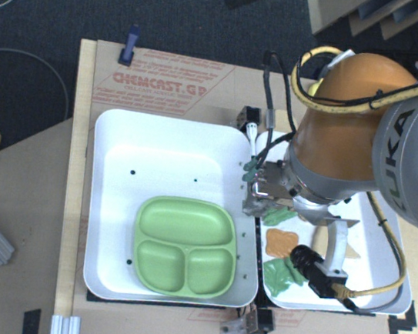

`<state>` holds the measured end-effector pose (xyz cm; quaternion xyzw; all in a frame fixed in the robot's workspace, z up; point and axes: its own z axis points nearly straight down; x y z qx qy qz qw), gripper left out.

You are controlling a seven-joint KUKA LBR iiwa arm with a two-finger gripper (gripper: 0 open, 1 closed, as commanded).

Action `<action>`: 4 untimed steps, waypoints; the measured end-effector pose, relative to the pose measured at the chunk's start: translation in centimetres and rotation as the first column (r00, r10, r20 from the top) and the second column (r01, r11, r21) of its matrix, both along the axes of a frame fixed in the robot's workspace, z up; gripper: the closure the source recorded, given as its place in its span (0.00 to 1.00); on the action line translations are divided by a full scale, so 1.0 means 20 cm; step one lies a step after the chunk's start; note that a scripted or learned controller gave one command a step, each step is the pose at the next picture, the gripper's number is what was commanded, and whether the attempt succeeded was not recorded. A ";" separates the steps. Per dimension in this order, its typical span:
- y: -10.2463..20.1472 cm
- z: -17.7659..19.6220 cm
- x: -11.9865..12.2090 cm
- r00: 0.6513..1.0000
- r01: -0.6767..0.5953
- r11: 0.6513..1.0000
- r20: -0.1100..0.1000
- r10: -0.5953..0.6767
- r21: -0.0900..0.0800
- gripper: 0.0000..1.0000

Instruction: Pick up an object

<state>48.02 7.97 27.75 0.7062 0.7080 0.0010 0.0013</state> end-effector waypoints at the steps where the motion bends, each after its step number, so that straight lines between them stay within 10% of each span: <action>1: -0.28 0.80 0.02 1.000 0.006 1.000 0.019 -0.006 0.002 1.00; 2: -0.63 0.47 -0.01 1.000 0.009 1.000 -0.009 -0.009 0.000 1.00; 3: -0.74 -0.18 0.27 1.000 0.006 1.000 -0.013 -0.006 0.000 1.00; 4: -0.45 -0.17 0.04 1.000 -0.002 1.000 -0.009 0.002 0.004 1.00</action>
